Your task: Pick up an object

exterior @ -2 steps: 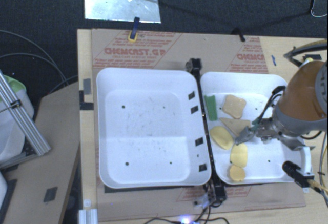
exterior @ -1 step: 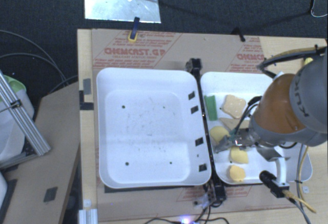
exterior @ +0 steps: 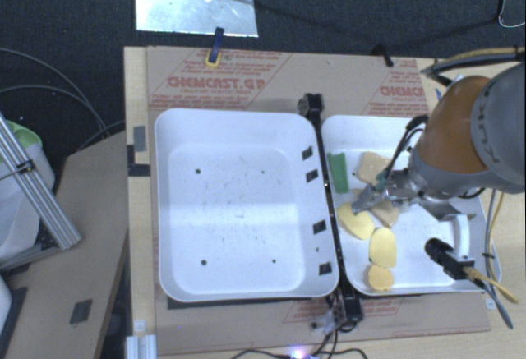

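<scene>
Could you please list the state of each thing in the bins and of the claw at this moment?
Claw: low in the right bin, over the yellow pieces.
Green block: lying flat by the right bin's left wall, untouched.
Tan piece: lying flat, partly under the arm.
Yellow pieces: lying flat on the bin floor in a cluster.
Right bin: holding all the items.
Left bin: upright, white floor showing.

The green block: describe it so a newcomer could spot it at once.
Find the right bin, where the arm reaches in. Along its left wall, next to the divider between the bins, lies the green block, left of the gripper. It is the one green, straight-edged piece; the yellow pieces beside and below it are pale and mostly rounded.
</scene>
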